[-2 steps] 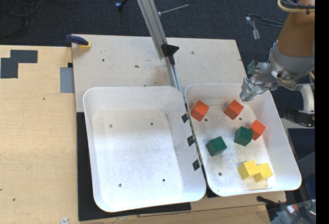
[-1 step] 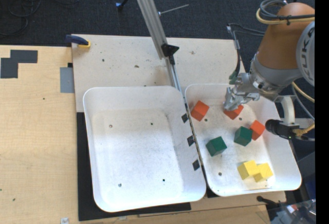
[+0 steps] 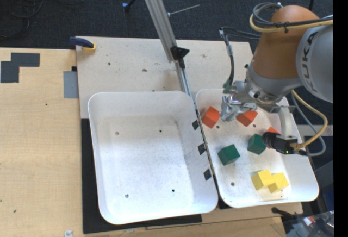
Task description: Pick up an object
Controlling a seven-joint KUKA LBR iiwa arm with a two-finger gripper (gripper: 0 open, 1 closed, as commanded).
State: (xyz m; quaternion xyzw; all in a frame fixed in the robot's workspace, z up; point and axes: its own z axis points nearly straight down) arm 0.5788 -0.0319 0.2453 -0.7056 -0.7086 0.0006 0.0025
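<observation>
So the biggest thing going on is the grey arm (image 3: 293, 62) with its orange band, reaching in over the far edge of the right bin (image 3: 304, 189). Both bins are shallow, glossy white plastic with rounded corners and a peppering of dark specks; the left bin (image 3: 141, 160) sits flush against the right one, sharing a long edge. All the candidates for picking are in the right bin, which I'd guess is why the arm is parked there. The gripper (image 3: 232, 111) hangs low near that bin's far-left corner, right between two orange blocks: one orange block (image 3: 210, 117) just beside it toward the shared edge, the other orange block (image 3: 247, 117) on its opposite side. Can't tell whether the jaws are open or closed (the metal bits blur together from this angle), and nothing is visibly caught in them. Mid-bin there are two dark green cubes, one green cube (image 3: 229, 154) close to the shared edge and another green cube (image 3: 256, 144) further right. A chunky yellow block (image 3: 269, 180) sits near the near-right corner. Everything looks like matte, hard-edged foam or wood, so probably easy to pinch.
</observation>
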